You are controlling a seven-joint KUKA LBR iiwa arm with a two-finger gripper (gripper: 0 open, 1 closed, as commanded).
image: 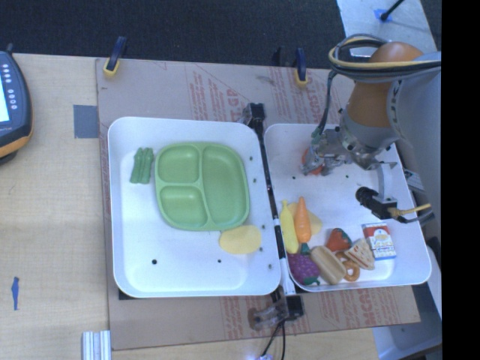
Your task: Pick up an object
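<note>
Hidden or unclear, as I read it from my feed:
- Red-orange item [312, 161] in the right bin [296, 137]: mostly covered by the gripper [324, 156]; I cannot identify it.
- Handheld controller [10, 103]: cut off by the left edge.
- Purple item [303, 265]: partly under the hot dog [327, 265].
- Carton [380, 241]: label too small to read.

Wooden bench [52, 223] carrying a brown cardboard sheet [217, 88] at frame centre, with two white bins side by side on it: left bin [127, 261], right bin [409, 272]; a handheld pendant [11, 103] rests at upper left
</note>
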